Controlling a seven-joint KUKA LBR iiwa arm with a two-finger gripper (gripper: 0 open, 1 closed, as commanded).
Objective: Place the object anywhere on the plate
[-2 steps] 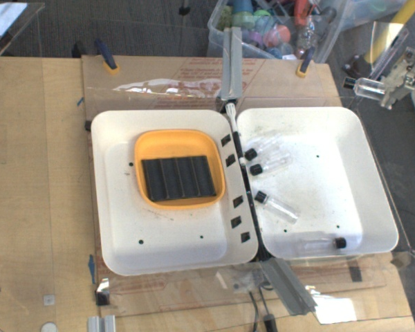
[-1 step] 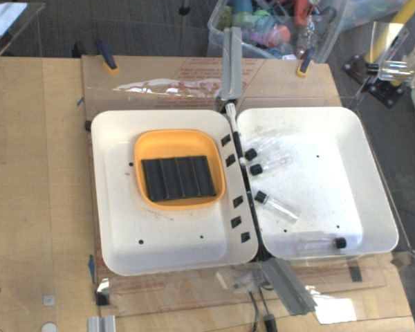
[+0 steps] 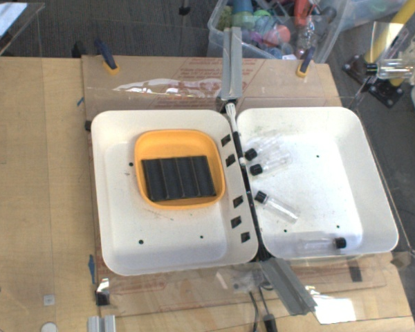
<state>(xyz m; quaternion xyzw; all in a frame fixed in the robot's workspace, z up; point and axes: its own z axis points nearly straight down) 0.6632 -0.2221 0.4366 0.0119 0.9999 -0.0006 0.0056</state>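
Camera view, over the bench: a black ribbed slab (image 3: 178, 178) lies flat inside the orange plate (image 3: 145, 144), filling most of its floor and resting a little toward the plate's near rim. From this it looks as if the object is already where the task wants it. How the gripper stands, wide or narrow, cannot be told from this view.

Right of the plate, beyond the clipped divider (image 3: 238, 185), several clear vials with black caps (image 3: 280, 209) lie scattered in the right bin (image 3: 353, 158), well apart from the plate.

If the placing is indeed done, what remains is a clean exit: lift straight up from the plate rather than sweep sideways, so nothing catches the slab's raised ribs or nudges the plate across the left bin (image 3: 117, 241). Any further drop should aim at the plate's middle, not its sloping rim.

The slab's long axis runs left to right across the plate, its right end turned very slightly toward the plate's far rim. Its ribs run the short way, from far rim to near rim.
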